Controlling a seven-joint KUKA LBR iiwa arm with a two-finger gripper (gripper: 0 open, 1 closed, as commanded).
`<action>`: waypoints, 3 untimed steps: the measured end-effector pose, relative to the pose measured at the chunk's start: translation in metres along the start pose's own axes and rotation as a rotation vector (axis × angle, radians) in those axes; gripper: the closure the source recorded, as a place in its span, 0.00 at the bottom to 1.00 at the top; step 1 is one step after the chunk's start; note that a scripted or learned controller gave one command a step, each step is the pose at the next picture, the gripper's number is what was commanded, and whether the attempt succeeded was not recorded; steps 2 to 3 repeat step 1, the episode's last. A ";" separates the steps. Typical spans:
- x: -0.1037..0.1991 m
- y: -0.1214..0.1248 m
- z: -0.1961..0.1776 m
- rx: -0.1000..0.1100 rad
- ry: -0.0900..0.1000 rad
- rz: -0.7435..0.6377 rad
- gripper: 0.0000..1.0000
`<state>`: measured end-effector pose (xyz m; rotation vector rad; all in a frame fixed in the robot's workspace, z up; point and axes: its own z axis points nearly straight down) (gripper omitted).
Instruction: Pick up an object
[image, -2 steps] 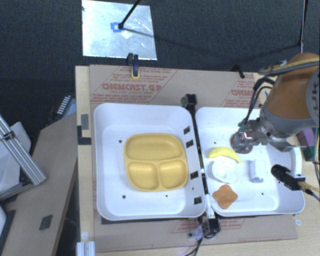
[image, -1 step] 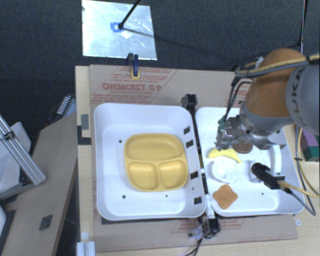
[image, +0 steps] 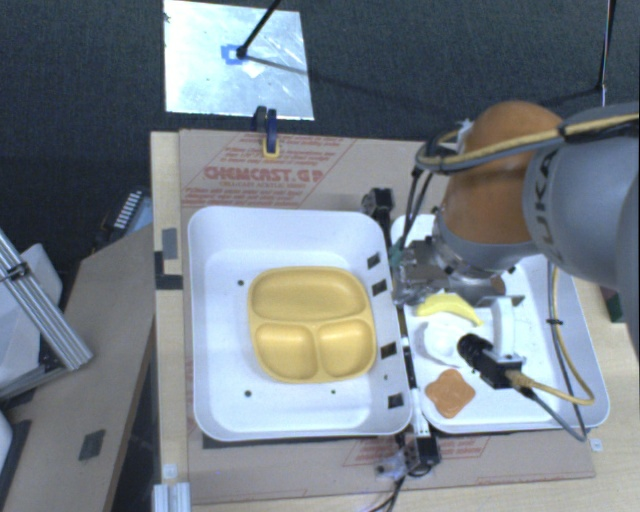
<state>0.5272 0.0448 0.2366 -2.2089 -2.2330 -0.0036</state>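
In the right bin (image: 585, 385) lie a yellow banana-shaped piece (image: 450, 306), a round white piece (image: 437, 343) just in front of it, and a flat orange-brown piece (image: 450, 393) near the front edge. My gripper (image: 413, 280) hangs low over the right bin's left side, close to the wall between the bins and just left of the banana-shaped piece. The grey wrist and orange band hide the back of the right bin. Nothing shows as held. A yellow divided plate (image: 305, 323) rests in the middle of the left bin (image: 215, 300).
A narrow white piece (image: 503, 322) lies right of the banana-shaped piece. Black clips line the wall between the bins (image: 390, 320). Cardboard (image: 270, 165) lies under the bins, with a yellow-handled clamp (image: 268, 132) at its back edge.
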 end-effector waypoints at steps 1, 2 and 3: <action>0.060 0.002 0.000 -0.001 0.000 0.001 1.00; 0.060 0.002 0.000 -0.001 0.000 0.001 1.00; 0.060 0.002 0.000 -0.001 0.000 0.001 1.00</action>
